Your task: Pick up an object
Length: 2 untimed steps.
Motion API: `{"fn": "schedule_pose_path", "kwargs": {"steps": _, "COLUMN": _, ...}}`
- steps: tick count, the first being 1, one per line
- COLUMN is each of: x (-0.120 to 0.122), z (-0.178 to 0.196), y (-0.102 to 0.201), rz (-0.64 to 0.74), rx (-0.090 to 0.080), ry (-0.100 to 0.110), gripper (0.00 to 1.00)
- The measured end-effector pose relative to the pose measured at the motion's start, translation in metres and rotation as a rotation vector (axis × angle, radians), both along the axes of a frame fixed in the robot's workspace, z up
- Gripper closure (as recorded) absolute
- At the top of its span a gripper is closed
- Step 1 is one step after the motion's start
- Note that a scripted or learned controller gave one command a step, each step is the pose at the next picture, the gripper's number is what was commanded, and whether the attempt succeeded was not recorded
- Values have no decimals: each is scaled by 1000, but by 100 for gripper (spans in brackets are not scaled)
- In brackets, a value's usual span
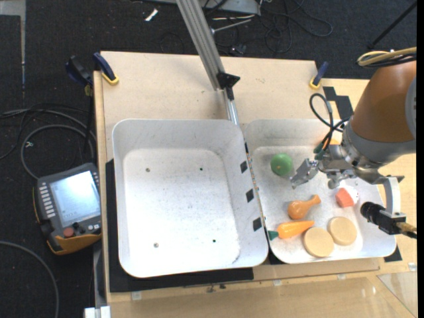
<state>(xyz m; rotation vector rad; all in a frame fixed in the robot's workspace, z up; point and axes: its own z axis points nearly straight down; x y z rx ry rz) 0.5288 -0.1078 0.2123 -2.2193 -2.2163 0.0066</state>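
The right bin holds several small objects. A green ball lies near its middle left. An orange pear-shaped piece sits below it, and an orange carrot lies lower still, by the front left. Two tan discs rest at the front. A small red block lies by the right side, partly under the arm. My gripper hangs low over the bin, just right of the green ball and above the pear-shaped piece. Nothing shows in its grasp.
The left bin stands beside the right one, sharing a raised middle rim. A grey metal pole slants in from the top to the bins' back edge. A teach pendant lies off the bench at left.
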Motion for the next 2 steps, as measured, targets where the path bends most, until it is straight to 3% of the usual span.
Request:
{"fn": "schedule_pose_path", "kwargs": {"steps": 1, "x": -4, "z": -64, "y": 3, "rz": 0, "rx": 1, "ry": 1, "gripper": 0}}
{"fn": "schedule_pose_path", "kwargs": {"steps": 2, "x": 0, "z": -111, "y": -1, "rz": -3, "rx": -10, "ry": -19, "gripper": 0}}
